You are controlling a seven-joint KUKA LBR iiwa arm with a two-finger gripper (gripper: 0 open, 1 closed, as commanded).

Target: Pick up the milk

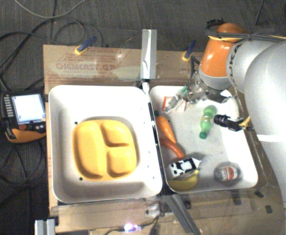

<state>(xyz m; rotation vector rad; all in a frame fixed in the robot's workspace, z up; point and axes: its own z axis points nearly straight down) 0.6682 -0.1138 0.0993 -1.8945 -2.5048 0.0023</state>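
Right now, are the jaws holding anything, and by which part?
Cannot be told: the gripper sits at the right bin's far end. The milk lies untouched at the near end.

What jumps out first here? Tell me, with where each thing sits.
The yellow divided tray lies in the middle of the left bin. The grey arm with its orange band reaches in at upper right, its gripper low over the right bin's far corner. Near that bin's front edge sits the black-and-white milk carton, beside a carrot.
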